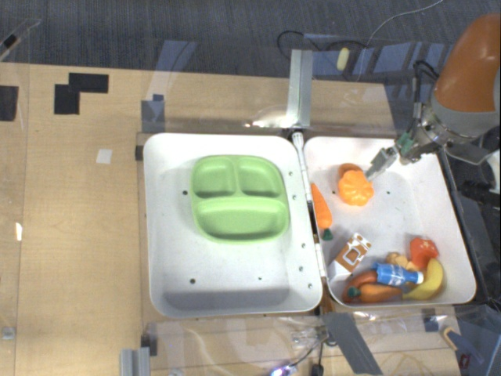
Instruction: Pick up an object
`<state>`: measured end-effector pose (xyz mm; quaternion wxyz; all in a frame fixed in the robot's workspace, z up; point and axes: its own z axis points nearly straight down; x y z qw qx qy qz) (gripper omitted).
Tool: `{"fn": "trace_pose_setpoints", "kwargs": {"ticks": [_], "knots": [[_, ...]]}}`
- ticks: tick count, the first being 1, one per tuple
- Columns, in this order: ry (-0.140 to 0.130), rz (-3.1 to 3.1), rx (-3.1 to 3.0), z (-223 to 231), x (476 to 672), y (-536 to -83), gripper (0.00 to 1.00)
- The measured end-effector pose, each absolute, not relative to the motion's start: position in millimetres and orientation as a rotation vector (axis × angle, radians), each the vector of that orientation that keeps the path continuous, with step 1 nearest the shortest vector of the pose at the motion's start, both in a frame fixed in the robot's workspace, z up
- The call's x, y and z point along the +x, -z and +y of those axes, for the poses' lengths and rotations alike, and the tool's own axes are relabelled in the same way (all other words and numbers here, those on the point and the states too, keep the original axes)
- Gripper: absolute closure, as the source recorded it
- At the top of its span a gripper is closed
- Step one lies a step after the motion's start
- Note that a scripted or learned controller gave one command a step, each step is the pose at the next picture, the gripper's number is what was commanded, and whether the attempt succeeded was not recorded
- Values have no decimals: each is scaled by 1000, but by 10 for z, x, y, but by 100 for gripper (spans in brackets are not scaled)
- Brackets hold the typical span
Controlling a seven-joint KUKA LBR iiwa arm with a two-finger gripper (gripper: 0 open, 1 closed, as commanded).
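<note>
Camera view, looking down at a slant. Gripper (383, 162) low over the far half of the right bin (446, 210), at the end of the grey arm (470, 77) with its orange band, reaching in from the view's right. Whether open or closed: cannot tell at this size. Nothing seen held in it.

Just beside the gripper, toward the view's left and a little nearer the camera: an orange pumpkin-like object (355, 186), lying on the bin floor, close to the gripper tip; contact impossible to judge. Further left of the gripper, along the bin's left wall: a carrot (319, 208), lengthwise to the wall.

Well apart from the gripper, in the bin's near end: a small brown-and-white box (354, 251), a red tomato (423, 249), a yellow banana (430, 281), a blue bottle (397, 275) and a brownish sausage-like piece (368, 291), all huddled together.

Far to the gripper's left, across the divider, in the left bin (168, 233): a green divided plate (235, 197), lying flat. Both bins side by side on the wooden surface (70, 210).
</note>
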<state>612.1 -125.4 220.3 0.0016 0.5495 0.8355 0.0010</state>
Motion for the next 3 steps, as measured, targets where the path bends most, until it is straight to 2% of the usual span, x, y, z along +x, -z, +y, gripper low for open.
{"fn": "trace_pose_setpoints", "kwargs": {"ticks": [1, 2, 3], "knots": [[-4, 2635, 1705, -1141, 6234, -1008, 0], [-7, 2635, 1703, -1132, 6243, -1101, 100], [-4, 2514, 1880, -658, 6453, -2041, 100]]}}
